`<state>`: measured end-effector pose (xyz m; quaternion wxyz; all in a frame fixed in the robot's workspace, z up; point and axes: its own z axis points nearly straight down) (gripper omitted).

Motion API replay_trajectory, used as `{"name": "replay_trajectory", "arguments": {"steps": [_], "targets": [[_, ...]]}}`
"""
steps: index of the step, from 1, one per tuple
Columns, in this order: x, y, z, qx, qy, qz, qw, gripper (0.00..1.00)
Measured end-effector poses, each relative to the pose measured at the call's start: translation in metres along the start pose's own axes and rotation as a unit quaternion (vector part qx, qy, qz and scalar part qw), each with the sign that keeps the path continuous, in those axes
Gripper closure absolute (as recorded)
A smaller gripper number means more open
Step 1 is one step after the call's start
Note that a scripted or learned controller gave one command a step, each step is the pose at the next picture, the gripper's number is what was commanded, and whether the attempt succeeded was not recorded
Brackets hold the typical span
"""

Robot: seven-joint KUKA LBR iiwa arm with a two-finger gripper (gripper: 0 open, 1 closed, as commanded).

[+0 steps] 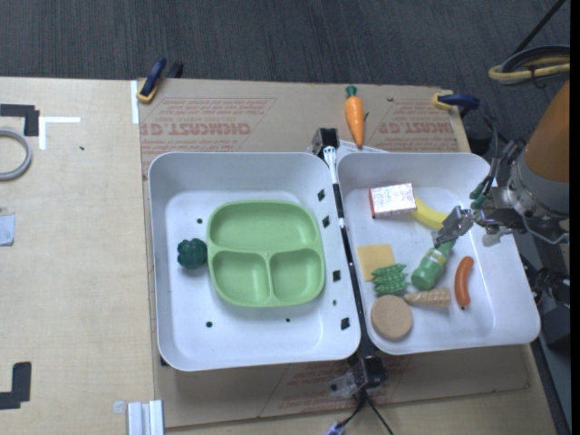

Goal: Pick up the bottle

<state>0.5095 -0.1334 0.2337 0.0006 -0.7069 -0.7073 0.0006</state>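
Note:
The green bottle (pixel 429 268) lies tilted on the floor of the right bin (pixel 507 329), its neck pointing up and to the right. My gripper (pixel 448 232) reaches in from the right and sits directly over the bottle's neck end, touching or just above it. The arm's wrist and its orange band are at the right edge of the view. The bottle's body rests among other toy foods and is not lifted.
Around the bottle lie a red sausage (pixel 464 281), a cone-like piece (pixel 429 298), green peas (pixel 390 279), a yellow cheese slice (pixel 374 259), a round biscuit (pixel 391 317), a banana (pixel 428 214) and a small box (pixel 392 199). The left bin holds a green divided plate (pixel 267 252) and broccoli (pixel 191 253). A carrot (pixel 353 114) lies outside the bins.

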Motion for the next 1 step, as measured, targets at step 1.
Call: {"name": "replay_trajectory", "arguments": {"steps": [1], "targets": [[-0.0003, 0.0004, -0.0093, 0.0, 0.0, 0.001, 1.0, 1.0]]}}
